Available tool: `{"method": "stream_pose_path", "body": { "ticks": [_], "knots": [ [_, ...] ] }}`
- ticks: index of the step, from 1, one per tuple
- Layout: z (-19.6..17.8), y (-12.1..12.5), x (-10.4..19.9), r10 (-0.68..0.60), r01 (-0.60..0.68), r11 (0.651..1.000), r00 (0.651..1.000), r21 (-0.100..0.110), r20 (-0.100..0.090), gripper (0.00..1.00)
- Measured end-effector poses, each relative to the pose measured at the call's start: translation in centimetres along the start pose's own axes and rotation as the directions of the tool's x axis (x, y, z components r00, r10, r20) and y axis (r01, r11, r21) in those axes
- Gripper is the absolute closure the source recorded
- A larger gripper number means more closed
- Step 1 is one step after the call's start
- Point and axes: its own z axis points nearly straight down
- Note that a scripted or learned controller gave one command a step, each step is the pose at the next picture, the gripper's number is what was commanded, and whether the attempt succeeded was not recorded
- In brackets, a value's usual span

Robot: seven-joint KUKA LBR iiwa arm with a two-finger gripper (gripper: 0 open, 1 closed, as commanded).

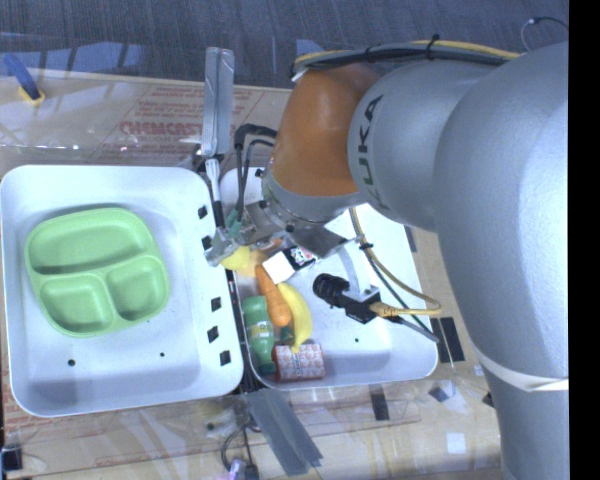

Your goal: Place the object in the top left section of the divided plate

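Near the middle of the frame, the gripper [230, 243] is low over the right bin's [410, 363] left edge; whether its jaws are open, I cannot tell. Below lie a carrot [273, 295], a banana [298, 313] and a can [300, 362]. At left, the green divided plate [95, 268] rests in the left bin [110, 383].

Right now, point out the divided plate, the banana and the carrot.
divided plate [98, 270]: camera view, ridge between its sections.
banana [300, 316]: camera view, middle of its yellow curve.
carrot [274, 298]: camera view, middle of its orange body.

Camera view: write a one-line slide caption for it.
KUKA arm reaches into the right bin over banana, carrot and can; green divided plate sits in the left bin.
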Motion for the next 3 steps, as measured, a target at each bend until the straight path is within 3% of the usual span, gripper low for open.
{"method": "stream_pose_path", "body": {
  "ticks": [1, 2, 3],
  "knots": [
    [0.9, 4.2, 9.6, -0.008, 0.008, 1.0, 1.0, -0.002, 0.002, 1.0],
    [-0.1, 2.0, 8.7, -0.356, 0.356, 0.934, 0.934, -0.001, 0.001, 1.0],
    [-0.1, 2.0, 8.7, -0.356, 0.356, 0.935, 0.935, -0.001, 0.001, 0.0]
  ]
}}
